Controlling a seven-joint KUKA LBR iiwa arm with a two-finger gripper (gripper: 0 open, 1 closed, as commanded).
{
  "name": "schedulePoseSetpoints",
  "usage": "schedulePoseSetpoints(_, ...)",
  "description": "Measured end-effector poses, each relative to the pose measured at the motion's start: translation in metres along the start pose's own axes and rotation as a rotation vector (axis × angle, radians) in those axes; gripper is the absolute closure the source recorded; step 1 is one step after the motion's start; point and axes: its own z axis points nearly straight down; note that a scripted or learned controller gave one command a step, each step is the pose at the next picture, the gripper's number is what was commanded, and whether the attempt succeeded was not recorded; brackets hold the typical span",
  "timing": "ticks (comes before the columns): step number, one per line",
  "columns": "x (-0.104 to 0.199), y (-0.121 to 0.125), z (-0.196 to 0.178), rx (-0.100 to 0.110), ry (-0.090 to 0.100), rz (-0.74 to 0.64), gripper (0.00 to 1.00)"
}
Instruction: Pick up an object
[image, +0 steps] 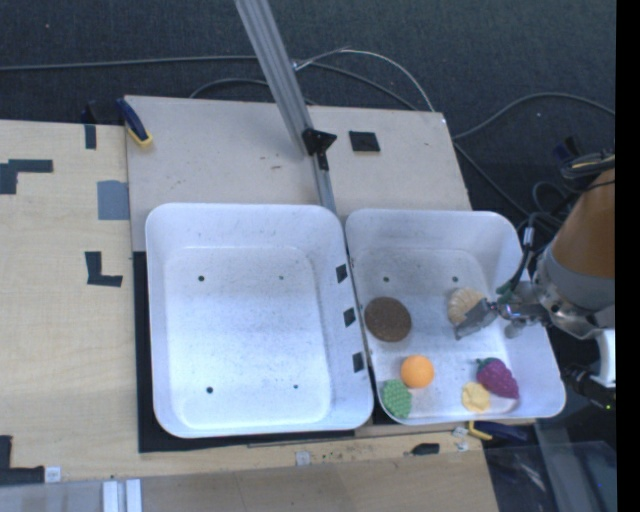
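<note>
A round, flat brown disc (387, 318), a smooth orange ball (417, 372), a knobbly green piece (397, 399), a yellow lump (476, 397) and a purple bumpy fruit (497, 378) lie in the right white bin (425, 232). A pale beige, crumpled-looking object (463, 301) sits just beside the gripper (478, 318), perhaps touching it; whether its fingers are apart or together cannot be told. The left bin (240, 222) rests on a wooden bench (60, 260) over dark carpet.
</note>
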Motion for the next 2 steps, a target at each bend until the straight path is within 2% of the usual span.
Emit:
schedulePoseSetpoints(1,0.007,-0.001,0.045,-0.002,0.0,-0.001,0.0)
schedulePoseSetpoints(2,0.006,0.0,0.032,-0.005,-0.001,-0.001,1.0)
